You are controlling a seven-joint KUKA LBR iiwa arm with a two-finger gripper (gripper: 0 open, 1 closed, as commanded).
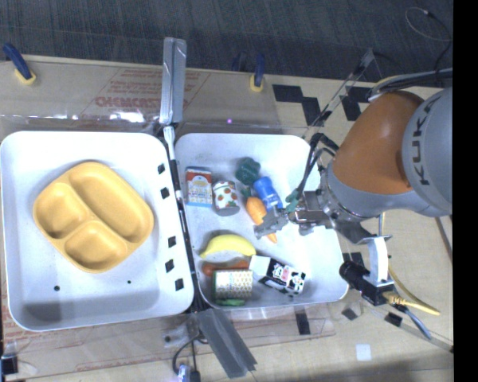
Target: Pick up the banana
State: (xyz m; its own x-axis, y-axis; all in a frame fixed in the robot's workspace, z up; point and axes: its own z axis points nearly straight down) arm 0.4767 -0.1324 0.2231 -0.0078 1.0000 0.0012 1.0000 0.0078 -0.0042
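banana [228,247]: lying flat in the right bin [323,265], below and to the left of the jaws, near them but not touching, nothing clamped on it.
banana handling: likely a light toy, smooth and a bit slippery, curved like a crescent; i'd judge it stiff enough for a firm pinch.
where to take hold: across the thick middle of the curve, fingers on either long side; the tapered ends would slide out.
gripper [268,228]: hovering over the right bin, just below the carrot; its jaws are too blurred to call open or closed, so i cannot tell, and nothing is visibly held.
carrot [257,210]: small orange piece, right at the fingertips, just above them.
blue bottle [268,191]: glossy cylinder, up beyond the jaws.
dark green piece [248,169]: lumpy, farther up from the jaws.
small can [225,198]: red and white label, left and above the jaws.
little carton [198,187]: boxy, printed, farther left of the can.
crowding risk: a ridged tan cylinder [233,280] and a black-and-white box [284,277] sit just under the banana, so a low approach could nudge them.
left bin [24,293]: well away left of the jaws, holding a yellow divided tray [93,215], matte and rounded.
arm [382,157]: grey with an orange band, reaching in behind the jaws.
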